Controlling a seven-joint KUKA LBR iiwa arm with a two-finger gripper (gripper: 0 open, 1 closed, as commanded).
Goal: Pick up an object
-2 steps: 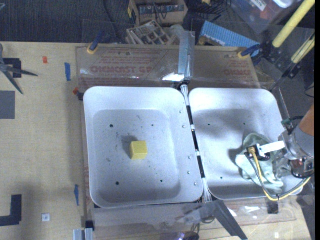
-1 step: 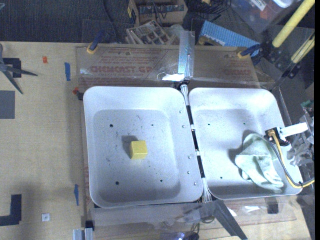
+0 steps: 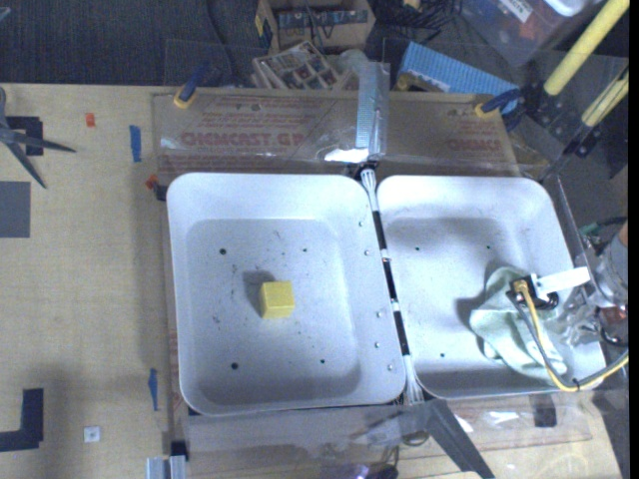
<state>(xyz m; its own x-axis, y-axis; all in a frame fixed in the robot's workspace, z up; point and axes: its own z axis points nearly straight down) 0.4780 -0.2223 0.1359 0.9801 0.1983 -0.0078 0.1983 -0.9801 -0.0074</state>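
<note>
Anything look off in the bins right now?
Nothing broken or spilled. The pale cloth in the right bin lies crumpled, with the hand over it. The yellow block sits alone in the left bin.

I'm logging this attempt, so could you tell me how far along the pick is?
Done: the pincer is down in the right bin, at the pale cloth. In hand: I cannot tell whether it has gripped the cloth, which lies on the bin floor. Left: lifting something. The yellow block sits untouched in the left bin.
</note>
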